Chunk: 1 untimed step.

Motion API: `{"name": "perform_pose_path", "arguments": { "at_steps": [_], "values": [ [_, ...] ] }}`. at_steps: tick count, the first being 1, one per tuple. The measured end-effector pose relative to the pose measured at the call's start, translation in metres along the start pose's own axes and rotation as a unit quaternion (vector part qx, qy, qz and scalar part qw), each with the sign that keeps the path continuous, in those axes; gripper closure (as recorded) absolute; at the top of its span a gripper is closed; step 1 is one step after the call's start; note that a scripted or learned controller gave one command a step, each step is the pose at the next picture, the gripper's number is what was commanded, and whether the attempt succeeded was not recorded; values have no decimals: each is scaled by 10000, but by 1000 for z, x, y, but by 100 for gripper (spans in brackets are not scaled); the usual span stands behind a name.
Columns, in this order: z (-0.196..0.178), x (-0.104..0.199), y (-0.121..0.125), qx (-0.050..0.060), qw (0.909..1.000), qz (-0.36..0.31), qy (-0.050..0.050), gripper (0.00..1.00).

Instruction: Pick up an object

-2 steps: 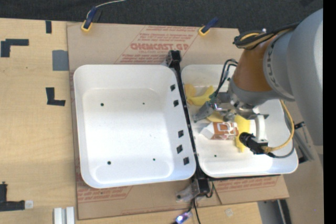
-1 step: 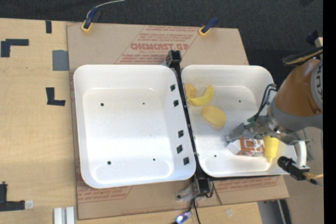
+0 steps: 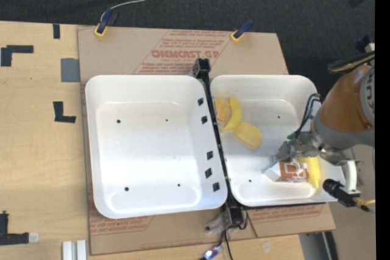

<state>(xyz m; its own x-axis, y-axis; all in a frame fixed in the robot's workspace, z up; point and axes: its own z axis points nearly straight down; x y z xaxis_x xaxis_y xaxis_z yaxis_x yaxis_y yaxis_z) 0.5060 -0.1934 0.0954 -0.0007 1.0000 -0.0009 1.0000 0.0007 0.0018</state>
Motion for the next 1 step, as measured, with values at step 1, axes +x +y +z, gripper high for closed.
{"name": "perform_pose_path", "arguments": {
  "at_steps": [1],
  "values": [
    [-55,47,44,-12,10000,-28,3,100]
  ]
}}
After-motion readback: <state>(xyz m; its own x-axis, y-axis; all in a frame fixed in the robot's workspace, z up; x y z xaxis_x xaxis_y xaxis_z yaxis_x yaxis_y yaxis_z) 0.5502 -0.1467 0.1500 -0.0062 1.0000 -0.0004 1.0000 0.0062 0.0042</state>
